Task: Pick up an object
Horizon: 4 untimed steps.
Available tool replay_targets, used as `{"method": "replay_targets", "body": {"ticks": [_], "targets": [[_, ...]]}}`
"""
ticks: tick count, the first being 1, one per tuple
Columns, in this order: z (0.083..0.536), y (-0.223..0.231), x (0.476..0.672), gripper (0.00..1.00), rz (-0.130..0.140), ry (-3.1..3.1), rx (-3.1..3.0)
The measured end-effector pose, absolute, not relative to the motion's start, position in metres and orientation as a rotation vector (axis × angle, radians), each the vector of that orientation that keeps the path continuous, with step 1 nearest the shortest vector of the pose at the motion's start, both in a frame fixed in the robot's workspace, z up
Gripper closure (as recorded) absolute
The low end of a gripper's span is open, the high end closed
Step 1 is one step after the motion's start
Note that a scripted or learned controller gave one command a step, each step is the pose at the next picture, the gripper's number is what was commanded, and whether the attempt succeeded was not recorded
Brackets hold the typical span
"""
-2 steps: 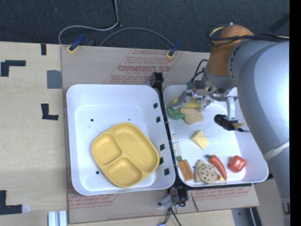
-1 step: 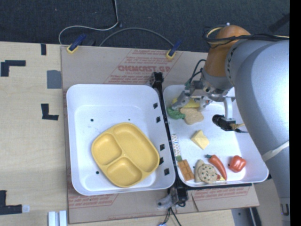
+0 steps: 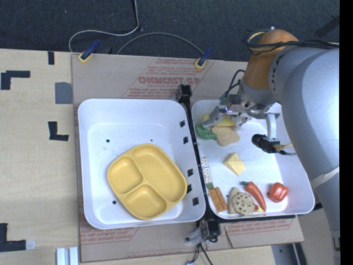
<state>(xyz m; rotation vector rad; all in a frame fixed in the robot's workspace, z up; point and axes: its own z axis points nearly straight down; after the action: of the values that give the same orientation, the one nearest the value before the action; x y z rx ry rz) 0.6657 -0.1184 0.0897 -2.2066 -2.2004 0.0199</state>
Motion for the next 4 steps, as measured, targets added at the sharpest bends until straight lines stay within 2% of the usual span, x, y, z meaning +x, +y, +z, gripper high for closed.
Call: {"method": "replay_targets", "body": {"ticks": [1, 2, 3, 4], "targets": [[0.0901, -0.1076, 0.6646, 0.00, 0.043, -2.210, -2.232], [0.0900, -0.1087, 0.6649, 0.00, 0.039, -2.208, -2.229], [0.0898, -0.1166, 0.6665, 0.00, 0.020, -2.208, -2.213], [0.0900, -0.1107, 0.6658, 0.00, 0.033, -2.213, -2.227]]}}
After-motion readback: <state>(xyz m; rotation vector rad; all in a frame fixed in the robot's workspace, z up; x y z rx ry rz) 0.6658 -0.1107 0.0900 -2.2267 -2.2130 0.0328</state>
